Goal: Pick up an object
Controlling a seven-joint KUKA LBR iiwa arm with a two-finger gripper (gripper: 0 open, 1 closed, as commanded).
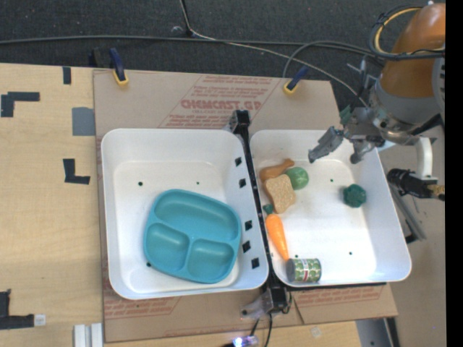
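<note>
Hovering over the far edge of the right bin (394,262), the gripper (340,147) hangs with its two fingers spread and nothing between them. Below lie a dark green ball (354,195), a slice of bread (280,193), a carrot (277,236) and a small can (305,270). A teal divided plate (192,235) sits in the left bin (116,194).

The arm (405,56) reaches in from the right, its end effector (340,147) hanging with fingers spread, gripping nothing.
</note>
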